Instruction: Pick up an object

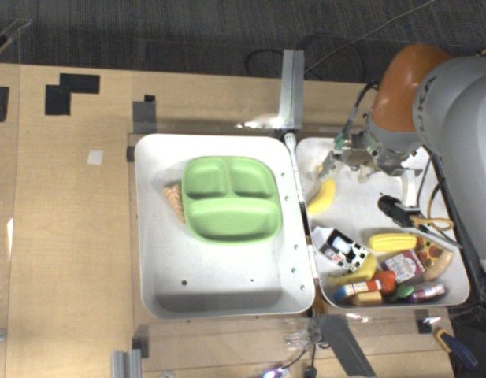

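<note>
Right bin's (455, 290) near edge crowded; banana (323, 197) apart.

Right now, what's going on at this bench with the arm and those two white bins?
The grey arm reaches in from the right, its gripper low over the far end of the right bin, close by a yellow banana. Nothing shows between its fingers. Most of the toys lie heaped at that bin's near end. The left bin holds a green divided tray, with a tan object partly under its left edge.
</note>
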{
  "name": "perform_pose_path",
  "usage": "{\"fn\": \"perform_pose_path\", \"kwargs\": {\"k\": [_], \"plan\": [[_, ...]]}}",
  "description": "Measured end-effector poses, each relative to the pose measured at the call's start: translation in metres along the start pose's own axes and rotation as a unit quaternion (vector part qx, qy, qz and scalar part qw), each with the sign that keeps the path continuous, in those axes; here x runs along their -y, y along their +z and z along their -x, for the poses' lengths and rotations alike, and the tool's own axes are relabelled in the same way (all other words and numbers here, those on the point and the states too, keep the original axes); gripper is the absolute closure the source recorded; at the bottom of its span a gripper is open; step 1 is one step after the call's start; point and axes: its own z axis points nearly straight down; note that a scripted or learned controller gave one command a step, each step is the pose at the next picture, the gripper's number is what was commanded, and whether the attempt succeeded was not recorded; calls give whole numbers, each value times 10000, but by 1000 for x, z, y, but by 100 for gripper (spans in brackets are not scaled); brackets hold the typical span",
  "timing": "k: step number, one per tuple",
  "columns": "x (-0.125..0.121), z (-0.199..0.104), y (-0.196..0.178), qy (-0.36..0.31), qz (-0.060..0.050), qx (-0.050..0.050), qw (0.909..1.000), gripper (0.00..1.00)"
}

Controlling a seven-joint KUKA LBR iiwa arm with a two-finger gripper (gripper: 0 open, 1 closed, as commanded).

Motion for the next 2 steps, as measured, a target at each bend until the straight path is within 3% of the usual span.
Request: {"fn": "perform_pose_path", "kwargs": {"k": [1,2], "plan": [[30,12,16,-260,85,3,9996,0],[28,10,6,-255,102,-18,9996,100]]}}
